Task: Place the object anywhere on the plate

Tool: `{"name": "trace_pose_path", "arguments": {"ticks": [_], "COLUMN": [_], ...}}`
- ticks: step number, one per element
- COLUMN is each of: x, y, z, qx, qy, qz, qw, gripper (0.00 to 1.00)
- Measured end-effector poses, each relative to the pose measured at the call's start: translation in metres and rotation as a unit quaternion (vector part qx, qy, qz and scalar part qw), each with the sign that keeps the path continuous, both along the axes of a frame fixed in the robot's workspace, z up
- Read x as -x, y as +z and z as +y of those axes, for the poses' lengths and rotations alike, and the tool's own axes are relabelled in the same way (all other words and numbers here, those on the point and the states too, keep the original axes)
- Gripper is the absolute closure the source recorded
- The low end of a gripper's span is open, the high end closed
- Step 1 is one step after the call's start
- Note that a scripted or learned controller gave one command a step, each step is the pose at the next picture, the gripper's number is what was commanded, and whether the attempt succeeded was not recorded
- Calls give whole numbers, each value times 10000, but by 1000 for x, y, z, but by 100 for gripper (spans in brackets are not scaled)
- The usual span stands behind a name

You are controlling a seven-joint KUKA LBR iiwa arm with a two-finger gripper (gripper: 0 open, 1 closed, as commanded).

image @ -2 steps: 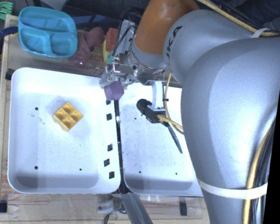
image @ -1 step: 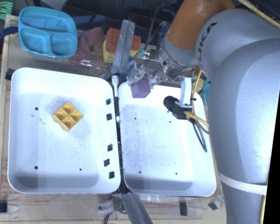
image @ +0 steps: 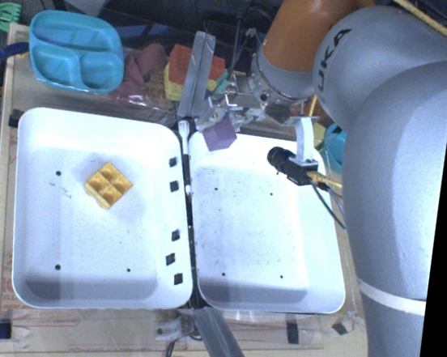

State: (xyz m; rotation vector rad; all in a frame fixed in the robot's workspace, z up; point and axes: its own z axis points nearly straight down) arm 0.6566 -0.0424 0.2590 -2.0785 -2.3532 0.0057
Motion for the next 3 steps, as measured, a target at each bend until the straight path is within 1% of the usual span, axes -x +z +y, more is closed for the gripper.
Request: {"name": "trace_pose_path", "arguments": {"ticks": [1,2,3], "x": [0,0,-1], "y": [15,26,49], "z": [-33,10,26], "qx": [-6,-1,-7], "qy": [924,603,1775], "qz": [-1,-9,-12], "qw": [9957,9982,9841], "gripper": [100,100,100]}}
